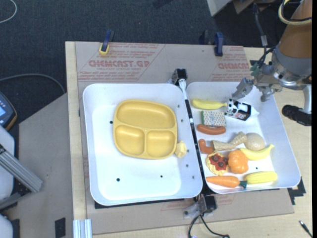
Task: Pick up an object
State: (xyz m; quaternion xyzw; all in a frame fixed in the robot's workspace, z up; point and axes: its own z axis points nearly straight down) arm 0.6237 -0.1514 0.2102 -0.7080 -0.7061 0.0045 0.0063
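Note:
My gripper [254, 92] hangs over the back of the right bin [283, 133], its fingers spread open with nothing between them. Just below and left of it lies a small black-and-white toy [238, 110]. Around that toy are a yellow banana [208, 104], a speckled square block [214, 118] and a hot dog [211, 129]. Nearer the front lie an ice cream cone [229, 144], a pale round piece [255, 142], a second banana [258, 153], an orange fruit [237, 161], a pizza slice [217, 162], a carrot [223, 181] and a corn cob [261, 177].
The left bin [99, 148] bears a yellow divided plate [145, 129] and a small yellow piece [181, 149] by its right wall. A black clip [180, 75] sits at the back where the two bins meet. Cardboard [148, 58] lies behind the bins.

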